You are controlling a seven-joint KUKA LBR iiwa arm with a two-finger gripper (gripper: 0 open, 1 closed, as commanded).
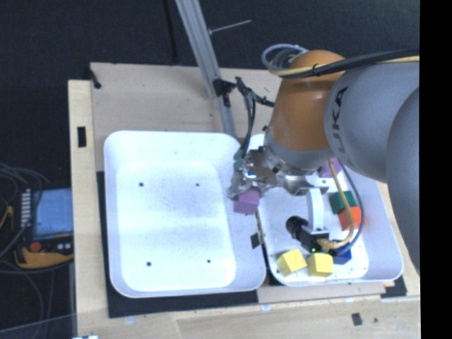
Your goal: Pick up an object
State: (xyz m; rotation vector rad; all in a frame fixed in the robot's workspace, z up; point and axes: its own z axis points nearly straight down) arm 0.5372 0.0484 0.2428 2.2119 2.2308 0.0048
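A small purple block (246,202) is sitting pinched in the jaws of the gripper (244,189), hanging over the seam where the two bins meet, at the right rim of the left bin (169,210). The jaws are clenching on the block from above, with its lower part showing beneath them. The grey arm (374,119) with its orange band (304,101) is reaching in from the right, covering much of the right bin (385,263). In that right bin, near its front edge, two yellow blocks (291,262) are lying just beside each other, with a blue piece (342,255) next to them. Further back, a green block (344,200) and an orange piece (345,218) are resting close together, partly hidden by cabling. Both bins are standing on the wooden counter (141,90), and a blue device (54,214) is lying off its left side.
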